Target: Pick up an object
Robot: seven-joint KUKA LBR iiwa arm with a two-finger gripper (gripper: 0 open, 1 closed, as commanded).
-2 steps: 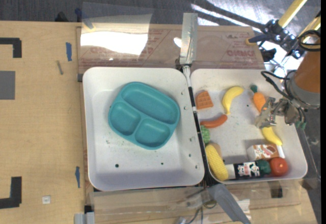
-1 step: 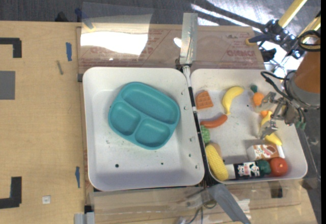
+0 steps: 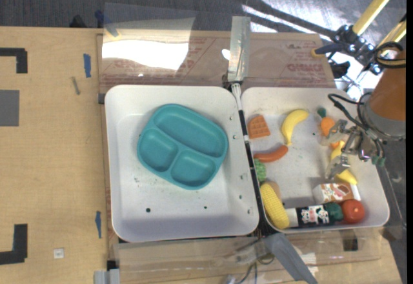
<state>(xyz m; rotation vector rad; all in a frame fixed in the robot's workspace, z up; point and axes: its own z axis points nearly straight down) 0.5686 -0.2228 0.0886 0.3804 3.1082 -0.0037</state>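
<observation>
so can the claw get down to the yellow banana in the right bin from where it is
Probably yes: the curved yellow plastic banana lies alone on bare floor of the right white bin, nothing on top. The claw hangs to its right, with open space between.

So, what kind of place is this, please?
Probably a robot grasping test bench in a lab. Two white bins sit on a board; one holds a teal plate, the other toy food such as a banana. The arm's claw hangs over the toys.
</observation>
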